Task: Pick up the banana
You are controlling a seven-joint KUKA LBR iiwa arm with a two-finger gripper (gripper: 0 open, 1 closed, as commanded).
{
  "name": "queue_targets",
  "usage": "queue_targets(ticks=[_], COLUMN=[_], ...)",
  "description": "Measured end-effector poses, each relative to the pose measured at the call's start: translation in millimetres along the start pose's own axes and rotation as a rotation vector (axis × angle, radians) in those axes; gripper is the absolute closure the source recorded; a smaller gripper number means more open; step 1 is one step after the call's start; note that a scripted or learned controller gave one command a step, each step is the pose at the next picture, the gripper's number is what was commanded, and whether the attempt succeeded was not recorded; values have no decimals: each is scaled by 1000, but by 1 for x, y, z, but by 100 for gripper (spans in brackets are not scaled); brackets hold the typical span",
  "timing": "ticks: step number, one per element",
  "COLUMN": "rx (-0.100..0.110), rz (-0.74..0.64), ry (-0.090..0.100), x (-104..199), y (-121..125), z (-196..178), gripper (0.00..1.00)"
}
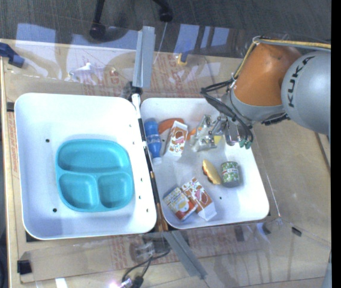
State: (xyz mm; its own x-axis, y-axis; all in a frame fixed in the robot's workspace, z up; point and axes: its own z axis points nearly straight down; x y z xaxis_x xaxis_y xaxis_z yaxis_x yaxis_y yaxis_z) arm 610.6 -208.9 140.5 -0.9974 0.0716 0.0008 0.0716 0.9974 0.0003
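The small yellow banana (211, 171) lies in the right white bin (251, 206), touching a little green can (231, 174), so the tool (209, 134), maybe open, could grab the can instead.

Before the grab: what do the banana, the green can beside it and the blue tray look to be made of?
Banana: likely moulded plastic, from its smooth, even yellow-orange skin, though it is too small to be sure. Green can: probably metal, with a printed label and pale lid. Blue tray: glossy moulded plastic with rounded compartments.
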Motion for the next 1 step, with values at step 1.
queue_targets(ticks=[1], rx=[2], rz=[312], ry=[-5], x=[-9], y=[-1], z=[-132], gripper=[100])
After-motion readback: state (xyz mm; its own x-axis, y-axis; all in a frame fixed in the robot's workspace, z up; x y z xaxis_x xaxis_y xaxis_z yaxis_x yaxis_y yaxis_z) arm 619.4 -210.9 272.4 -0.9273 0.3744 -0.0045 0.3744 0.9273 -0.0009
